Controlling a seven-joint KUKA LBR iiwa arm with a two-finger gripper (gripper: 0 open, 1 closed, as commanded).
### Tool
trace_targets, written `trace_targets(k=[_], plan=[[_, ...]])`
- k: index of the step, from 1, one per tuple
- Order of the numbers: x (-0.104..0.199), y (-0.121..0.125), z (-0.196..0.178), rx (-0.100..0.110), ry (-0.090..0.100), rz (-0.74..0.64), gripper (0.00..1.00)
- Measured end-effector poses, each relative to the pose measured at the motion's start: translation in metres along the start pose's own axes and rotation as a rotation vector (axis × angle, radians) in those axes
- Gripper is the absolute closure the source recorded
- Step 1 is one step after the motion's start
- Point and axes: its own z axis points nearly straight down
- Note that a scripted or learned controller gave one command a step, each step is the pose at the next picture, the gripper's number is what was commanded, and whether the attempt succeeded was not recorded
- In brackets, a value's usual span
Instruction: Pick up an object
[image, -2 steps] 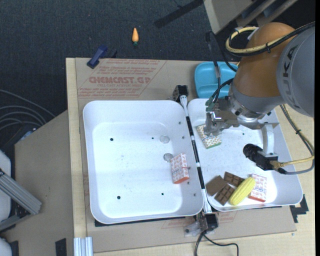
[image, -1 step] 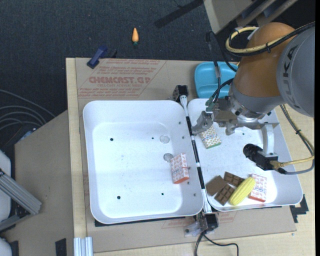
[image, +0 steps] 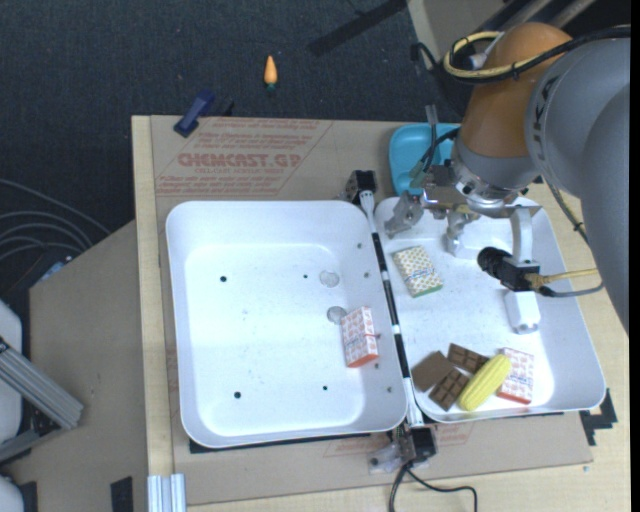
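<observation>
Nearest the lens, at lower right of the frame, a yellow corn cob (image: 484, 382) lies across chocolate pieces (image: 447, 375) and a small red-and-white box (image: 518, 375), bunched in the right bin (image: 570, 330). Higher up, a patterned block (image: 417, 271) lies alone, likely the easiest pick. The hand (image: 430, 222) hovers just above it, spread and empty. Another printed box (image: 360, 336) sits in the left bin (image: 200, 300) on the counter (image: 150, 160).

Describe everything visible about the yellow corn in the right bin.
The corn is a small yellow cob, plastic-looking, with a ribbed surface. It lies on its side, slanted, in the right bin near the front edge. It rests partly on the brown chocolate bar and against the red-and-white box. Nothing grips it.
</observation>
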Motion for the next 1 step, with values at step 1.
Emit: trace_targets(k=[1], plan=[[0.0003,0.0001,-0.0003,0.000,0.000,-0.001,0.00]])
